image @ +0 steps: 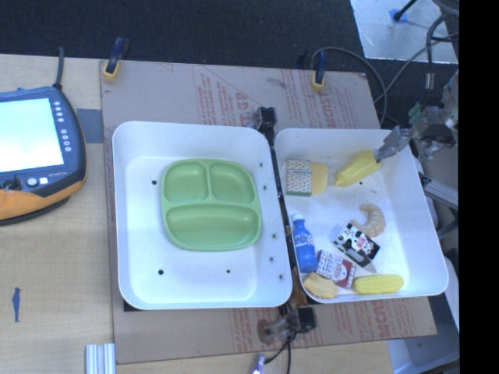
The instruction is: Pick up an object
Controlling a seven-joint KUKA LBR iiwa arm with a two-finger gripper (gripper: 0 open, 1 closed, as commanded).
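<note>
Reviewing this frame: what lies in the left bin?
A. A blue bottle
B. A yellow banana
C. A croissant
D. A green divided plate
D: the green divided plate lies alone in the left bin; the small food items sit in the right bin.

The arm (437,119) is running off the frame's right side with its pincer (392,144) too small to read, while the tablet (35,154) is getting cut by the left edge at mid-height.
</note>
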